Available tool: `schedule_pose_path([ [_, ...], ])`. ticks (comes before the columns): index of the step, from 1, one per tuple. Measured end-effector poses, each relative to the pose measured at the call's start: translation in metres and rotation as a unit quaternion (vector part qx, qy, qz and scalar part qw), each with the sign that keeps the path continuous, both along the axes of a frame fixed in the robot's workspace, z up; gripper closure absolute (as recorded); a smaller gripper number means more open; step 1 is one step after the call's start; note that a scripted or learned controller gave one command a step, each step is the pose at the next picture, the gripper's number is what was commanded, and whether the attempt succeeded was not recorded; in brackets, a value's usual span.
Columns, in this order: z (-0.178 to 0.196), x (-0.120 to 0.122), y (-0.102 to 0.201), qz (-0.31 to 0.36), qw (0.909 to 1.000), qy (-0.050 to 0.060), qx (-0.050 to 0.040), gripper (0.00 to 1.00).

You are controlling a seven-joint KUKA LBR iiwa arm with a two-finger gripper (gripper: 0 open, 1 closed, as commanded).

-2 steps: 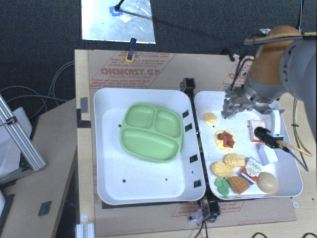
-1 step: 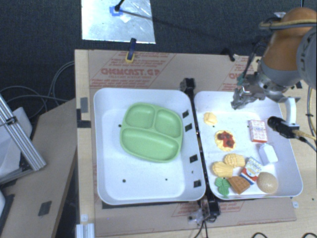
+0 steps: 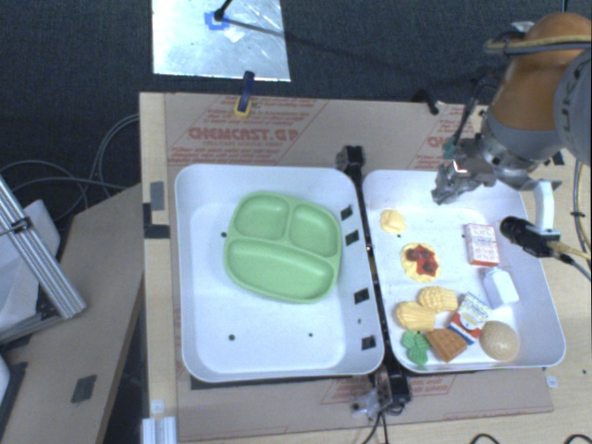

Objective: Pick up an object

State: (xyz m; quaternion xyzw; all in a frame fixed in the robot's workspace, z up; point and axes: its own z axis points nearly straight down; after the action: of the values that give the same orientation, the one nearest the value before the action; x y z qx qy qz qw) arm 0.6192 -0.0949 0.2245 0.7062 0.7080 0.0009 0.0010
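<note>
The right bin [image 3: 536,289] holds several toy foods: a small yellow piece [image 3: 393,220], a pizza slice with red sauce [image 3: 422,260], a red-and-white carton [image 3: 481,244], a yellow corn-like piece [image 3: 437,298], a yellow bun [image 3: 415,316], green broccoli [image 3: 415,347], a brown waffle [image 3: 447,344], a tan round ball [image 3: 499,339] and a white block [image 3: 500,288]. My gripper [image 3: 450,189] hangs over the bin's far edge, above and right of the small yellow piece, with nothing visibly held.
The left bin [image 3: 199,248] carries a green divided plate [image 3: 282,246]. A black clamp [image 3: 352,158] sits at the bins' far junction. A black handle-like part [image 3: 527,236] juts over the right bin's right side. Cardboard lies under both bins.
</note>
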Motion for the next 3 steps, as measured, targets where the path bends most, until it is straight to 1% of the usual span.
schedule_pose_path([
  [1,0.008,-0.041,0.023,0.001,1.0,0.002,0.0004,1.0],
  [2,-0.011,-0.084,0.059,0.002,1.0,0.003,0.001,1.0],
  [3,0.002,-0.07,0.048,0.0,1.0,0.0,0.0,1.0],
])
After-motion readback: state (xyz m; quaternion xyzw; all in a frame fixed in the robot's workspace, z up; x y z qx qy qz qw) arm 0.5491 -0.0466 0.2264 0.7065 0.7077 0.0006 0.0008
